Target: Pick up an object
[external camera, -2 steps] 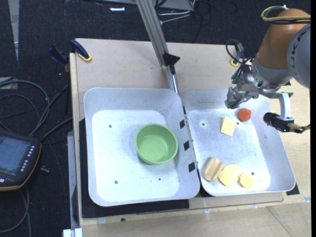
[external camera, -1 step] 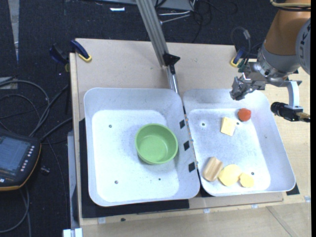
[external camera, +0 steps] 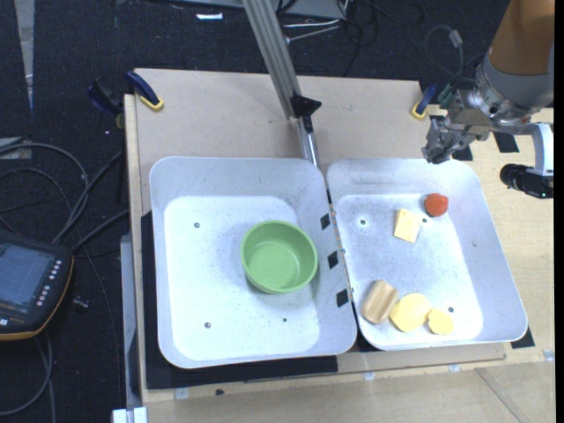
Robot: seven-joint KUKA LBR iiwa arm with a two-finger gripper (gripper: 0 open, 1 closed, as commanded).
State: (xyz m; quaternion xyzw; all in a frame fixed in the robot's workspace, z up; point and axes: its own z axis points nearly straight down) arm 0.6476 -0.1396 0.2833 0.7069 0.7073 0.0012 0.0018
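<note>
The tool (external camera: 438,151) hangs over the far right corner of the right bin (external camera: 498,263), above its rim; whether it is spread or closed cannot be told, and nothing is seen caught in it. The nearest candidate is the small red-orange ball (external camera: 436,204), lying just toward the camera from the tool, almost directly below it in the view. Beside the ball sits a pale yellow block (external camera: 407,226); a tan piece (external camera: 379,300) and two yellow pieces (external camera: 411,312) lie well apart at the near edge. The green bowl (external camera: 279,256) rests in the left bin (external camera: 176,263), farthest from the tool
</note>
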